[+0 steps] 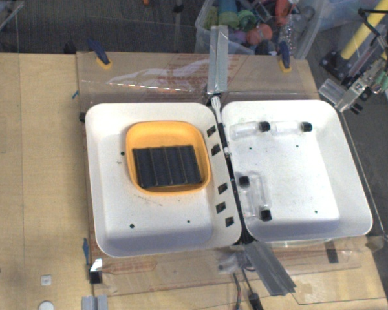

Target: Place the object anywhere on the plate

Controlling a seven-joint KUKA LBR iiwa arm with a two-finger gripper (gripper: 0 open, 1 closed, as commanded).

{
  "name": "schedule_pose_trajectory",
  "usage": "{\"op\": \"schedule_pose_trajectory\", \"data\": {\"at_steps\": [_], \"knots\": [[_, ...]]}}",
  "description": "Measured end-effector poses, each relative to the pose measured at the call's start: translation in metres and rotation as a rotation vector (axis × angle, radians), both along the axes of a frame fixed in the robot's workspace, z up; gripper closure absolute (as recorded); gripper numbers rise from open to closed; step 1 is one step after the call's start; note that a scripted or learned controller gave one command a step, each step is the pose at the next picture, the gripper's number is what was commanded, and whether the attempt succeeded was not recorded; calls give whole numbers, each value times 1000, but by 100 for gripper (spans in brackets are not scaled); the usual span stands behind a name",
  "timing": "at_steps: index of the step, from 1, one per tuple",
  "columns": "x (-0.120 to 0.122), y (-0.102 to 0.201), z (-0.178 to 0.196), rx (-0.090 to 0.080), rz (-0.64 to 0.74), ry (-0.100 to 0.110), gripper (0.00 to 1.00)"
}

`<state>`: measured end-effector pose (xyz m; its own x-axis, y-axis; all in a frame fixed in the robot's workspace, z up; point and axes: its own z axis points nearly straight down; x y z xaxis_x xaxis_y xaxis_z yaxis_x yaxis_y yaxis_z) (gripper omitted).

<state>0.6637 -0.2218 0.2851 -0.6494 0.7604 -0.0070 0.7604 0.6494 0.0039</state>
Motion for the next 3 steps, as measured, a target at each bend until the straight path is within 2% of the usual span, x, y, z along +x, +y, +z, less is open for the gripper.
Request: {"op": "schedule_pose_trajectory", "data": {"at_steps": [1,3], "knots": [[-6,1,140,-1,221,0,100],[-2,2,151,-4,450,0,100]]}}
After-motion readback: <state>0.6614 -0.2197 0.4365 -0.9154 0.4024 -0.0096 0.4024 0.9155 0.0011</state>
